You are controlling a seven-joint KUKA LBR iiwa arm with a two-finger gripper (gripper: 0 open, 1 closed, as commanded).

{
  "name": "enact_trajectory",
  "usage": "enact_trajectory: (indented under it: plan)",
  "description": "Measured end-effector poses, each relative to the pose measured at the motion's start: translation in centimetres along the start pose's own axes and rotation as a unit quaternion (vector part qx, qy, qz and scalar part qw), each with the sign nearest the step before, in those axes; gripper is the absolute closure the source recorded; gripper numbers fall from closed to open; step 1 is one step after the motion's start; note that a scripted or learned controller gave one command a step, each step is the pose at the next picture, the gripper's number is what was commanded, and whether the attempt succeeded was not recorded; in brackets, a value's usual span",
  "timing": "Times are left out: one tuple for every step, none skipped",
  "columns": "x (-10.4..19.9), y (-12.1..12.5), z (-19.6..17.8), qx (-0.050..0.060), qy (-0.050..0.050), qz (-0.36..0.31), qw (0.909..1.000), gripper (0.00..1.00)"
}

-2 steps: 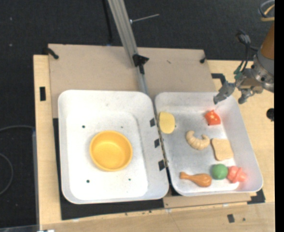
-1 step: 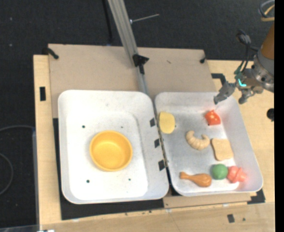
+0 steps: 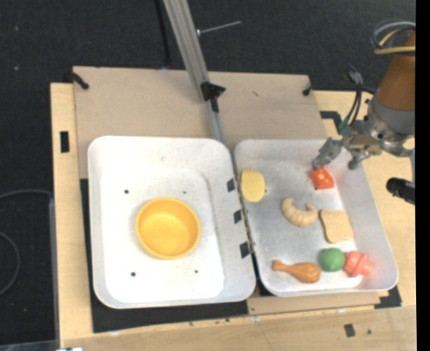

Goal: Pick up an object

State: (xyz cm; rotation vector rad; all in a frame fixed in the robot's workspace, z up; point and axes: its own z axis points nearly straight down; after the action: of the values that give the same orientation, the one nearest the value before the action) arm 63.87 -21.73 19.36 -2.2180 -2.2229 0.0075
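Where the dark floor (image 3: 25, 35) ends, a light wooden worktop (image 3: 65, 196) begins, and a brown board (image 3: 149, 101) lies flat on it. A grey metal pole (image 3: 189, 42) rises from the back of the board and leans toward the top of the view. Two shallow white bins sit side by side on the worktop, their inner edges touching. The left bin (image 3: 112, 167) holds a yellow bowl (image 3: 168, 227) near its middle. The right bin (image 3: 273, 159) holds toy food. A yellow block (image 3: 253, 186) lies by its left wall. A pale croissant (image 3: 300, 212) lies in the middle, with a slice of toast (image 3: 337, 225) just beside it. Along the front edge lie a brown drumstick (image 3: 298, 270), a green ball (image 3: 332, 259) and a pink piece (image 3: 356, 263). A small red piece (image 3: 322, 178) lies near the back right. The grey arm (image 3: 398, 86) comes in from the right. Its hand (image 3: 341, 154) hangs just above the red piece with fingers spread apart, pinching nothing.
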Motion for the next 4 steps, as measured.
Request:
enact_trajectory:
  plan:
    - [0.2, -0.7, 6.1, 0.001, 0.0, 0.001, 1.0, 0.0]
    - [0.1, -0.7, 9.4, -0.001, 0.0, 0.002, 1.0, 0.0]
    - [0.0, -0.6, 8.0, -0.005, -0.001, 0.001, 1.0, 1.0]
    - [0.3, -0.7, 3.5, -0.006, 0.001, 0.001, 1.0, 1.0]
